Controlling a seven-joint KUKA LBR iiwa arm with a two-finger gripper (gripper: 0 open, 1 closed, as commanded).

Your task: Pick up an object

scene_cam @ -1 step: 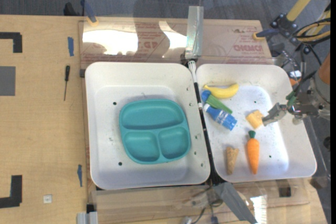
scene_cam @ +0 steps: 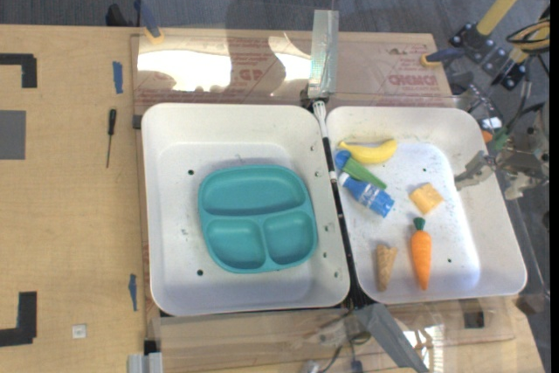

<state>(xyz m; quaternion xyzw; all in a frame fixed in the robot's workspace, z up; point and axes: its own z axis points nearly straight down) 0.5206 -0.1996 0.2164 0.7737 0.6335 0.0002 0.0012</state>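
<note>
Right bin (scene_cam: pixel 489 262): carrot (scene_cam: pixel 421 253) looks light, rigid, slick; grab mid-body. Gripper (scene_cam: pixel 479 170) at rim, claw state unclear.

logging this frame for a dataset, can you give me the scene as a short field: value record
left bin: holds a teal divided plate
right bin: banana, blue bottle, yellow block, carrot, cone
banana position: far edge of the group, near the divider
carrot position: upright, right of the cone
gripper: at the right bin's right rim, nothing seen between its fingers
</note>
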